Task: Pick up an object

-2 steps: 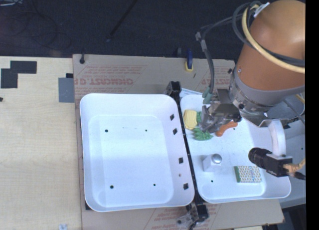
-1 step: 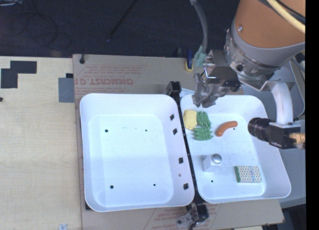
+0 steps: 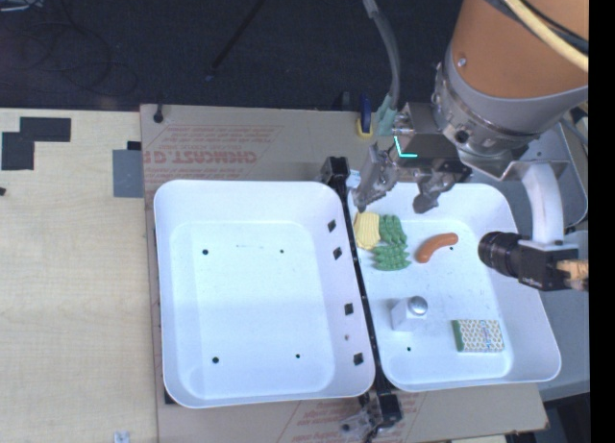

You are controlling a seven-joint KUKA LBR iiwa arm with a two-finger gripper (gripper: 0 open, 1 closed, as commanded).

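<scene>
Yellow ridged corn-like toy (image 3: 366, 230) lies in the right white plastic bin (image 3: 524, 355), hard against the bin's left wall at about ten o'clock from its middle, touching the green knobbly toy (image 3: 390, 242) on its three o'clock side. The two-finger gripper (image 3: 404, 193) hangs just above at twelve o'clock, fingers spread and holding nothing. To do this well, I judge it should come straight down with one finger in the narrow gap by the wall, or choose the orange sausage-shaped toy (image 3: 435, 246), which lies apart at three o'clock. The small grey metal cylinder (image 3: 411, 309) and patterned green rectangular block (image 3: 478, 335) sit toward five o'clock.
</scene>
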